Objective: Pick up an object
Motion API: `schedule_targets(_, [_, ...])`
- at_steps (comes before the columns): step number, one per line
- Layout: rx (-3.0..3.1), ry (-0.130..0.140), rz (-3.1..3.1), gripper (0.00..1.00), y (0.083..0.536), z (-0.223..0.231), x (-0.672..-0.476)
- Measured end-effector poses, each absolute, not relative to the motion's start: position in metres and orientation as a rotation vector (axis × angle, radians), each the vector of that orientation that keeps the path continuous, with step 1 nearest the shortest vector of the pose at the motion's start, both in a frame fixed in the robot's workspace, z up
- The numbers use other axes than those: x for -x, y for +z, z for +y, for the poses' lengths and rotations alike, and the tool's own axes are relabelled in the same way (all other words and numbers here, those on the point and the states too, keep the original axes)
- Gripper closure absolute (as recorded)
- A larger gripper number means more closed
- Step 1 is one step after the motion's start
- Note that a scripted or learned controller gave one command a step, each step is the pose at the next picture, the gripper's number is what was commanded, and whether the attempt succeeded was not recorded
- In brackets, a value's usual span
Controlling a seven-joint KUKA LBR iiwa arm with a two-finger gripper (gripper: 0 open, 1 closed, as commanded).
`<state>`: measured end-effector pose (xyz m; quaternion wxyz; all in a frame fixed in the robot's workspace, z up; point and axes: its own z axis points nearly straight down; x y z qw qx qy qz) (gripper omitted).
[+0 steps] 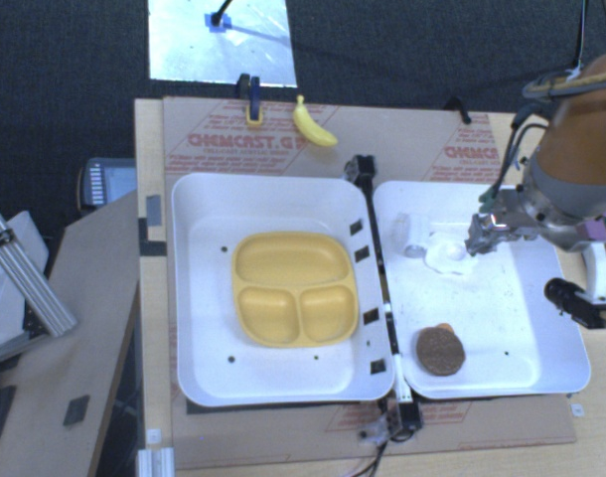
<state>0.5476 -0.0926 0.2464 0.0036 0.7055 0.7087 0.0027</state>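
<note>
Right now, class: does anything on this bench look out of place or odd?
Yes: the yellow plastic banana lies outside both bins, on the cardboard sheet behind the left white bin. The yellow three-compartment plate sits slightly askew in that bin.

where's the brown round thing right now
In the camera view, the brown round thing lies in the right bin, near its front-left corner, well below the pincer.

Tray (288,301) in left bin (199,266); cookie (440,350) in right bin (541,356)
</note>
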Motion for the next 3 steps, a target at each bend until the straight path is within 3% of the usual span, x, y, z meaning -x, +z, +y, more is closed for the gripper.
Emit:
schedule_targets(2, [-2.211,0.003,2.233,1.00,0.240,0.018,-0.538])
schedule_targets(3, [-2.212,0.002,2.233,1.00,0.240,0.065,-0.520])
